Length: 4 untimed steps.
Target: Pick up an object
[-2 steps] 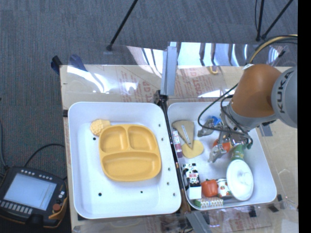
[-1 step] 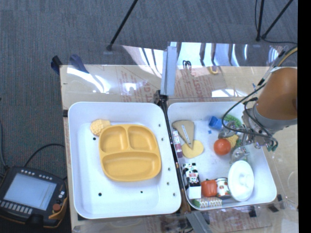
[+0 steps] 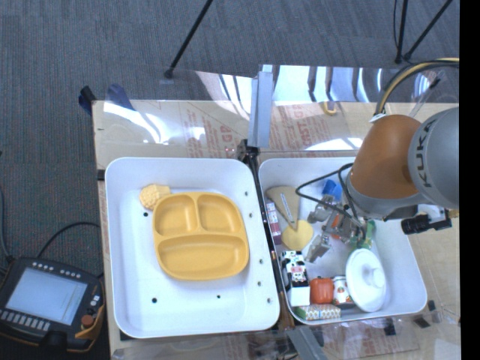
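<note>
The arm, lettered "KUKA", hangs over the right bin. Its gripper sits above a yellow piece; whether the fingers are open, I cannot tell

One fixed overhead camera is looking down at a slant on both white bins, arm entering from right.

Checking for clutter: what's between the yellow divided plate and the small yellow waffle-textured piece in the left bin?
Nothing; in the camera view the waffle-textured piece sits right against the yellow divided plate's upper-left corner.
</note>
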Available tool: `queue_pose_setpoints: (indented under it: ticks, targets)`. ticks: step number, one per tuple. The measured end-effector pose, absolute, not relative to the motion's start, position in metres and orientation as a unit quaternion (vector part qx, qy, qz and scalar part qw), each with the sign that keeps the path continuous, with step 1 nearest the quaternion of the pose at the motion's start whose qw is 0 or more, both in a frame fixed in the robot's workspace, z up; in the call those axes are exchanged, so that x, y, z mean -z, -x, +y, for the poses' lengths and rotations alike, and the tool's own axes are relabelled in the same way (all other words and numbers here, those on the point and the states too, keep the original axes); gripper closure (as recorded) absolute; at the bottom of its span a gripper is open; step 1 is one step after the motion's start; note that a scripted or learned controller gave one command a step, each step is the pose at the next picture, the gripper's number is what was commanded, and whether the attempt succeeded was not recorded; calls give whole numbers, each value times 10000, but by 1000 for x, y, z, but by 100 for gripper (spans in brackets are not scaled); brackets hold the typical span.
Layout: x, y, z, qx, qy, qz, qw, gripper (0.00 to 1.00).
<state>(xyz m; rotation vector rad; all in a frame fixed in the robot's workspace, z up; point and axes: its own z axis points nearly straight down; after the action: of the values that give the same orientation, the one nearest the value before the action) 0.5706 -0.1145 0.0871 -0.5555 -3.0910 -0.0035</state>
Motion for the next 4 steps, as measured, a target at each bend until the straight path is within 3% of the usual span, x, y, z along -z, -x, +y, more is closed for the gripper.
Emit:
queue_pose_setpoints:
  ticks: [1,2,3,4]
  targets:
    - [-88,-631,-107,4,2136,-9769,-10,0]
    - [-122,-629,-173,0,2546,-9671,-29,0]
    - [-87,-621,-165,11,2698,-9629,32,0]
    - [-87,-586,-141,5,3460,-9382,5,0]
